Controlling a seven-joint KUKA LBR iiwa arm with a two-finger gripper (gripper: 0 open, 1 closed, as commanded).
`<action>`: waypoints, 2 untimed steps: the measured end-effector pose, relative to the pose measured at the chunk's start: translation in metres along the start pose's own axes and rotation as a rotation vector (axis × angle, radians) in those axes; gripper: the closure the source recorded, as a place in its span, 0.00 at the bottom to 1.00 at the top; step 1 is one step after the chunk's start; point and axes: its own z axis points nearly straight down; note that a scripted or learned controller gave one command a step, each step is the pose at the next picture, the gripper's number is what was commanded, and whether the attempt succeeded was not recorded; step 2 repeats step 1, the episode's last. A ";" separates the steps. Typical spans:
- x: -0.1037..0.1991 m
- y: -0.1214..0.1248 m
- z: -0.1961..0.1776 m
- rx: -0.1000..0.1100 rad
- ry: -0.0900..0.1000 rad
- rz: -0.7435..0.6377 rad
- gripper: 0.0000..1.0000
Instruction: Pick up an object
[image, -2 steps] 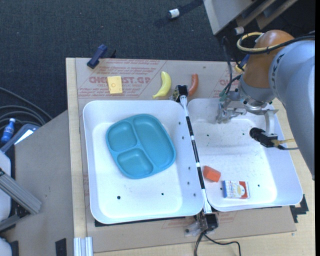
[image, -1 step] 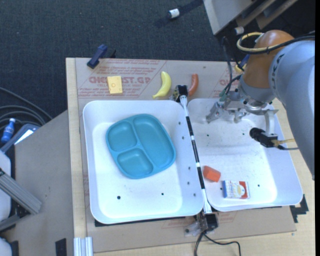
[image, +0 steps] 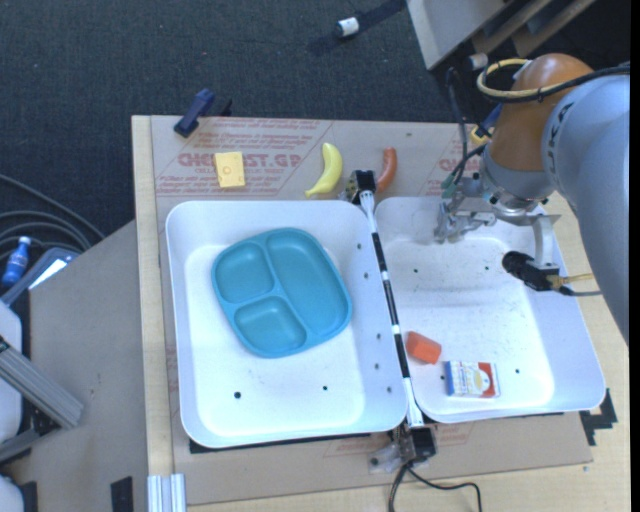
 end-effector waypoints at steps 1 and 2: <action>0.027 -0.002 0.021 0.005 0.003 0.002 1.00; 0.027 -0.002 0.021 0.005 0.003 0.002 1.00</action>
